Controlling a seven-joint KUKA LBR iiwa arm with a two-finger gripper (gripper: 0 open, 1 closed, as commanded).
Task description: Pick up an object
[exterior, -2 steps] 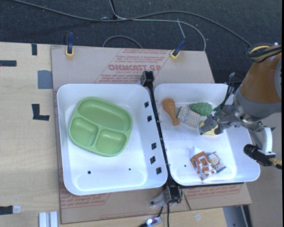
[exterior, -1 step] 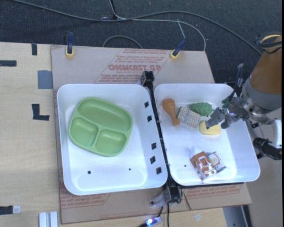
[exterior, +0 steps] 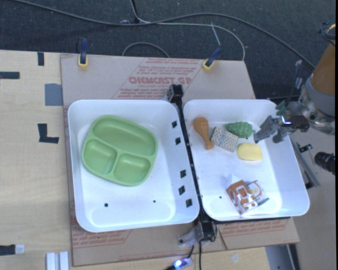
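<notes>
Over the right bin's far right rim: tool, fingers spread apart, nothing between them.
Right bin: brown drumstick, patterned block, green lump, yellow lemon near the tool; orange-white packet toward the front.
Left bin: green divided plate.

Bins: smooth white plastic, slight sheen.
Green tray: matt moulded plastic.
Board under the bins: brown cardboard, printed red.
Surface: pale wood grain.
Snack packet: glossy wrapper.
My hand: dull grey metal.
</notes>
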